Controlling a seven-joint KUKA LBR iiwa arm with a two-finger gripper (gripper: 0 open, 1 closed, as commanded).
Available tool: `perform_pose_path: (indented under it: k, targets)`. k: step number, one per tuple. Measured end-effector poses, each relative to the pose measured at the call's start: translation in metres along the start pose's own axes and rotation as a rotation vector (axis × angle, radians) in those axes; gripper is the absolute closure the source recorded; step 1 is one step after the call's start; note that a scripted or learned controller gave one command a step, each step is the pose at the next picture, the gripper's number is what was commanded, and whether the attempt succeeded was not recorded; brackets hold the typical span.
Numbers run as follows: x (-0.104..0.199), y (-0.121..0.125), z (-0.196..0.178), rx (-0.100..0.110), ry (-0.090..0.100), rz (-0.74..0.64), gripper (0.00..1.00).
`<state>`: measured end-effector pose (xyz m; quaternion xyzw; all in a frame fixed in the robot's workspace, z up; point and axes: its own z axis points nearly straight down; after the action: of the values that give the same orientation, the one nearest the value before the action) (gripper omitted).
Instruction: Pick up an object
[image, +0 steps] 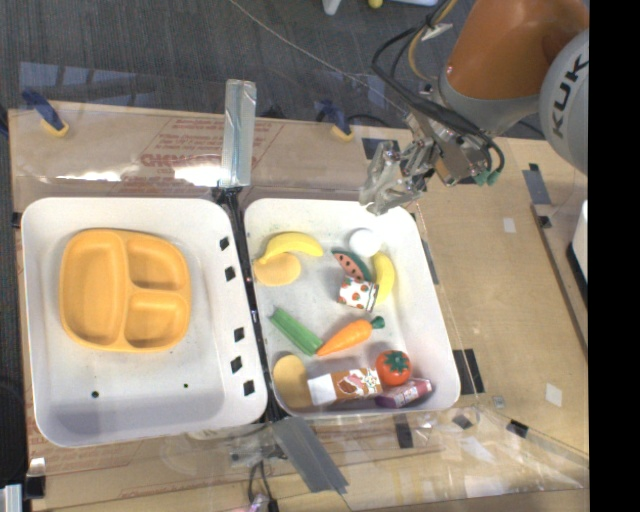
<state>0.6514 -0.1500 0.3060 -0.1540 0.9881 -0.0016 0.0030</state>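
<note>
Camera view: gripper (385, 185) sits over the bin's (432, 300) far rim, can't tell its state. Nearest below: small white ball (364, 241), then a watermelon slice (349, 265).

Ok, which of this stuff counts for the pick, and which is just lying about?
For the pick (right bin):
gripper, banana, carrot, tomato, green stick, watermelon slice, bottle

Lying about:
yellow tray, left bin, tape

arm: enters from right, wrist bent down | hand (385, 185): hanging low, nothing seen gripped
</note>
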Motion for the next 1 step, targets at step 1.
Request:
perform_pose_path:
  k: [1]
  targets:
    - [0.0094,-0.05,0.0046,-0.001,0.0,-0.339,1.0]
